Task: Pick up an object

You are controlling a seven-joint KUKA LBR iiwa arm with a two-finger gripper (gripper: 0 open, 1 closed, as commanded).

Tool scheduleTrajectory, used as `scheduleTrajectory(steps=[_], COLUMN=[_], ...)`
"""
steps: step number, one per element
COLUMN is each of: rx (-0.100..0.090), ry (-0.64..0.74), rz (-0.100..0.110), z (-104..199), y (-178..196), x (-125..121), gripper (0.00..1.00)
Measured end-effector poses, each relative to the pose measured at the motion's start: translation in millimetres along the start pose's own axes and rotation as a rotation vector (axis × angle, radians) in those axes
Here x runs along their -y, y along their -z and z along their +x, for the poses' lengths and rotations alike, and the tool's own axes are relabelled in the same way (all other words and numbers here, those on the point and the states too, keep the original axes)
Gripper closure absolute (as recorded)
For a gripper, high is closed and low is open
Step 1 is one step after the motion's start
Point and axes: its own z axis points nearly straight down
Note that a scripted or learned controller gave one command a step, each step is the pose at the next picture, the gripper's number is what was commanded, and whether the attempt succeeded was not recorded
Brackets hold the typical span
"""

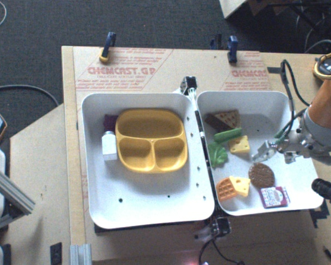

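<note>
My gripper [273, 152] hangs open in the right bin [276, 101], near its right side, with nothing between its fingers. It is just above the round brown patty [261, 175] and to the right of a yellow cheese wedge [240, 145]. Also in this bin are a brown toast slice [225, 118], a green bean pod [227, 134], a green leafy piece [218, 155], an orange waffle [227, 189] with a second cheese piece [241, 186] against it, and a pink packet [274, 196].
The left bin [99, 192] holds a yellow divided plate [151, 139], a small white bottle [109, 146] and a dark purple item [110, 121] beside it. The divider between the bins [201, 142] runs down the middle. Cables [289, 87] trail by the arm at right.
</note>
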Motion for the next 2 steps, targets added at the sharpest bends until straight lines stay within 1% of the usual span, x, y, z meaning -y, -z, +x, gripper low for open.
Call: scheduleTrajectory(steps=[1,2], rx=[0.003,0.0], ry=[0.004,0.003], rz=[-0.014,-0.007], z=[0,4], y=[6,-44], x=[-3,6], gripper=[0.0,0.0])
